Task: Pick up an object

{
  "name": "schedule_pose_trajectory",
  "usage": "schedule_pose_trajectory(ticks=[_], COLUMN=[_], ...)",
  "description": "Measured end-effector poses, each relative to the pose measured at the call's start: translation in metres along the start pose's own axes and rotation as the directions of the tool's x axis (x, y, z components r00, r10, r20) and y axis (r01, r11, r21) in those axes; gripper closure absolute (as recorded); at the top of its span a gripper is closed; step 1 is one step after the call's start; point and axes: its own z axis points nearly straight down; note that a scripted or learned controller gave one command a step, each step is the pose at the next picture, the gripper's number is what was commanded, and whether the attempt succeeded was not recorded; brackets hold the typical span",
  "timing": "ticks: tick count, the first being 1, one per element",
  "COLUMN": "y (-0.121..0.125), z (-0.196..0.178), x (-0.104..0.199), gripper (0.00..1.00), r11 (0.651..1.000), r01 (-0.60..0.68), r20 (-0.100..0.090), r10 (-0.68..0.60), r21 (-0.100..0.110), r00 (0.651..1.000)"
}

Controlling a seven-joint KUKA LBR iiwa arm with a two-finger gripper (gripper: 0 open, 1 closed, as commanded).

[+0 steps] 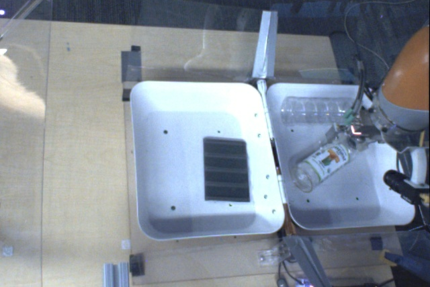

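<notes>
Clear bottle (323, 165) beside gripper (354, 132)

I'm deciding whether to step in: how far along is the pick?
Done: the arm has reached into the right bin, with the gripper at the cap end of the labelled bottle. In hand: nothing clearly; the bottle lies tilted on the bin floor. Left: grasp and lift. The clear ribbed bottle and dark grate lie untouched.

In the right bin (376, 212), a bottle (324, 165) lies at centre and a clear tray (316, 109) at 11 o'clock; floor at 5 o'clock lies open.
</notes>
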Motion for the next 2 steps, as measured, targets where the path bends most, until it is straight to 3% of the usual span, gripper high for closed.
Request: schedule_pose_trajectory(ticks=[1, 2], y=[0.04, 0.043], z=[0.118, 0.106], x=[-0.086, -0.085], gripper=[0.0, 1.0], r11=[0.995, 0.995], r01=[0.095, 0.097], r20=[0.01, 0.011], r10=[-0.095, -0.097], r21=[-0.016, -0.022], r00=[0.995, 0.995])
